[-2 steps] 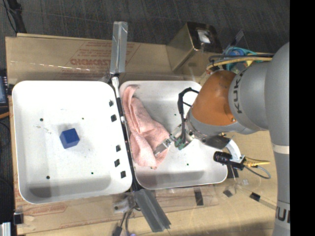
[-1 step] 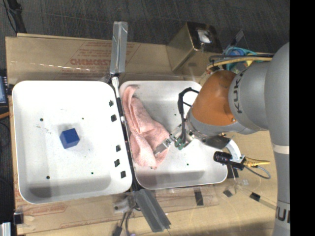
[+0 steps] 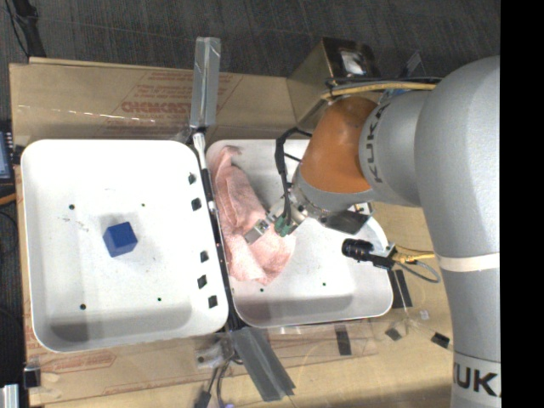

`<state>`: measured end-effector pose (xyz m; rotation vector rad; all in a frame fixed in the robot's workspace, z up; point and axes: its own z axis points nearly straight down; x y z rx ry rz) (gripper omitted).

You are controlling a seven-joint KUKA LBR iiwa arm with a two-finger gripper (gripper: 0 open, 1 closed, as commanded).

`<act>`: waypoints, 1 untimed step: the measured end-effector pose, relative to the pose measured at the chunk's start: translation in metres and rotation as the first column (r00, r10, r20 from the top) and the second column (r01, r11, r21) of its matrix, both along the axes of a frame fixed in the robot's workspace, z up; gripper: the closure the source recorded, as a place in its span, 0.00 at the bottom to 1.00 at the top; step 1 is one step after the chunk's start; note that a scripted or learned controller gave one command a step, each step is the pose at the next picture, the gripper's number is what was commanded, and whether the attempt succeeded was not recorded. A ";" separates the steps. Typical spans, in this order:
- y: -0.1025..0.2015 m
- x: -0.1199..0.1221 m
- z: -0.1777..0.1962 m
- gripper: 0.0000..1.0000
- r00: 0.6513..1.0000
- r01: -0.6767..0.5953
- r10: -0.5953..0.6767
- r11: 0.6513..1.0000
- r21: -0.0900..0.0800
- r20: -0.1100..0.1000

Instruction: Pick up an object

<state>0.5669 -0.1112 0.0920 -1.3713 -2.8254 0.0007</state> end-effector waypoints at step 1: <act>0.014 0.037 0.001 0.00 0.997 0.077 -0.077 0.997 -0.001 0.000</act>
